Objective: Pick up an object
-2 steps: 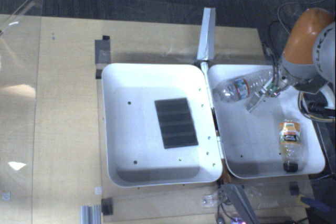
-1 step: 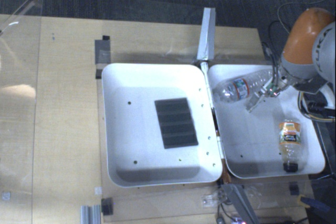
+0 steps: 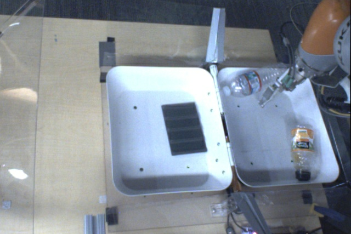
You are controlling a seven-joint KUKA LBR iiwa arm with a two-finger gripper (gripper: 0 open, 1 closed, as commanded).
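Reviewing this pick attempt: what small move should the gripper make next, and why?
Probably a short shift left and down onto the clear bottle. The gripper sits just right of it in the right bin, with nothing visibly between its fingers.

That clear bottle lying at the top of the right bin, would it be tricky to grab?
Probably. The clear bottle lies on its side, so a nudge would likely roll it. It looks like thin, see-through plastic, so likely light and slippery, and may dent when squeezed.
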